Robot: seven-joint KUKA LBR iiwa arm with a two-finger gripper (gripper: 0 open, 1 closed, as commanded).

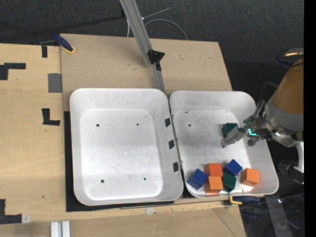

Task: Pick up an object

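White plastic makes up the right bin [207,100], and you can use it as your marker for everything here. The gripper [232,135] hangs inside that bin, near its right wall, about halfway down. You can see its grey fingers [231,139] reaching toward the bin's middle. A dark green block [229,129] sits right at the fingertips, touching or just beside them. You cannot tell from here if the fingers are squeezing the block or are only next to it, and you cannot tell how wide they are.

Look at the near edge of the right bin and you find a little pile of blocks. A blue block [197,178] lies at the pile's left end. Two orange blocks [215,170] [215,183] sit beside it, one behind the other. Next come another blue block [233,168] and a dark green one [228,181]. One more orange block [250,176] sits at the right end, close to the bin's right wall.

The left bin [118,95] touches the right bin along its left side. The arm [291,102] comes in over the right bin's right wall.
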